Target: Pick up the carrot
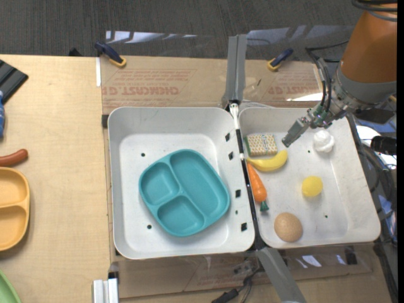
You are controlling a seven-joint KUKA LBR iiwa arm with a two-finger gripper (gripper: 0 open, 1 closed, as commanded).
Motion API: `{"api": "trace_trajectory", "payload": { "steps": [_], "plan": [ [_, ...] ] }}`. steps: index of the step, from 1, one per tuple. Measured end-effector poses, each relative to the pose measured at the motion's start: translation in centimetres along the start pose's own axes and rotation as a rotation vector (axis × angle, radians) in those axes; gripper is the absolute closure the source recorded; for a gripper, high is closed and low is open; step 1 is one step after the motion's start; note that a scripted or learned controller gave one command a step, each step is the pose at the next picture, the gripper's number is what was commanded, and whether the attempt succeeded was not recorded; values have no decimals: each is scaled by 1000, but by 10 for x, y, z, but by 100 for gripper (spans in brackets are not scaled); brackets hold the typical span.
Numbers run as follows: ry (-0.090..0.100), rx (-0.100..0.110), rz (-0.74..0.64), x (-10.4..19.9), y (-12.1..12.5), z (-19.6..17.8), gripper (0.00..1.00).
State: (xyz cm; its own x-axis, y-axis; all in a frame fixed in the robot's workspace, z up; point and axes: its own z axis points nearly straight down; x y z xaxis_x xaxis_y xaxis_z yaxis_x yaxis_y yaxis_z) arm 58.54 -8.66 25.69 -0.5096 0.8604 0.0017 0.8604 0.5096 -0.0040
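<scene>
carrot (255, 185) – being pressed against the right bin's (353, 235) left wall, below the banana (270, 162) | gripper (294, 133) – being held over the far edge; grip state cannot be told | risk – fingers being blocked by the wall, banana being nudged

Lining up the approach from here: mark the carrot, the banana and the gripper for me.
carrot (255, 184): camera view, middle of its orange body, by the right bin's left wall.
banana (268, 163): camera view, middle of its yellow curve.
gripper (294, 132): camera view, on the dark fingers above the right bin.
</scene>
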Motion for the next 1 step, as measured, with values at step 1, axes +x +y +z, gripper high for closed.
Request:
{"api": "trace_trajectory", "payload": {
  "steps": [1],
  "plan": [
    [3, 6, 1, -1, 0, -4, 100]
  ]
}}
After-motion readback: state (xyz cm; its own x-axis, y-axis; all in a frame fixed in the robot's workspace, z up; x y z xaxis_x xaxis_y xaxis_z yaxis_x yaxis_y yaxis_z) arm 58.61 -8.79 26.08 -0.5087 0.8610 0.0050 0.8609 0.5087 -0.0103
